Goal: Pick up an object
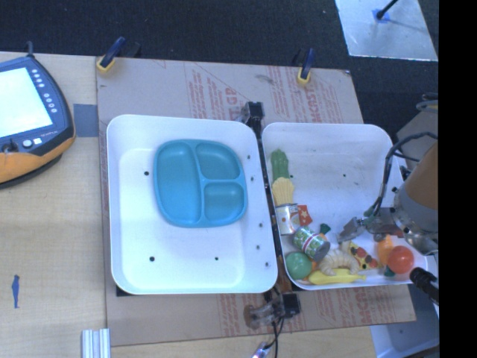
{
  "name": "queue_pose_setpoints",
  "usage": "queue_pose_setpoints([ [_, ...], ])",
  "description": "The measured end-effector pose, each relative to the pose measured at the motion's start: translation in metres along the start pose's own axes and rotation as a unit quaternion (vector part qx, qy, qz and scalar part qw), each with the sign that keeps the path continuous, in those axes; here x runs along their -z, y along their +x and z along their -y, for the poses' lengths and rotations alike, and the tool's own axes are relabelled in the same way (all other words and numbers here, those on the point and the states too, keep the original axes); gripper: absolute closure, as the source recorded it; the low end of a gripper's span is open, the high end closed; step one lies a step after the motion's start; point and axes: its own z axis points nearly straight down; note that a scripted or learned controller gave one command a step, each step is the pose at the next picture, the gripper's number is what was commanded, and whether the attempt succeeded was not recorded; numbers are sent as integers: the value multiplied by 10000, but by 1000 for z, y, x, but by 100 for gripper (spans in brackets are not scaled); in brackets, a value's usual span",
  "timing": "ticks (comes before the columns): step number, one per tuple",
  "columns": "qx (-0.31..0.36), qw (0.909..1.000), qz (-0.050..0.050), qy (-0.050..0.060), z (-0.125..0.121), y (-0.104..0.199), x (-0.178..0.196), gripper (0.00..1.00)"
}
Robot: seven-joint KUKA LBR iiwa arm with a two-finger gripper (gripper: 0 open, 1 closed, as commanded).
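Small toys crowd the right bin's [335, 144] near edge: a ball [298, 264], banana [335, 277], can [309, 241], tomato [400, 259] and corn [282, 192]. The gripper [358, 228] hangs low just above them; whether it is open or closed cannot be told. A blue plate [200, 182] lies in the left bin [130, 274].

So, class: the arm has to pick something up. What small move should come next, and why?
Probably lower the pincer a little toward the toys heaped at the right bin's near edge. It sits just above that pile with nothing visibly between its tips.
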Motion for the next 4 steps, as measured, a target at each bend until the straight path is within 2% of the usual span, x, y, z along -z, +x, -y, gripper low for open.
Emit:
queue_pose_setpoints([
  [4, 6, 10000, -18, 2, 0, -2, 0, 0],
])
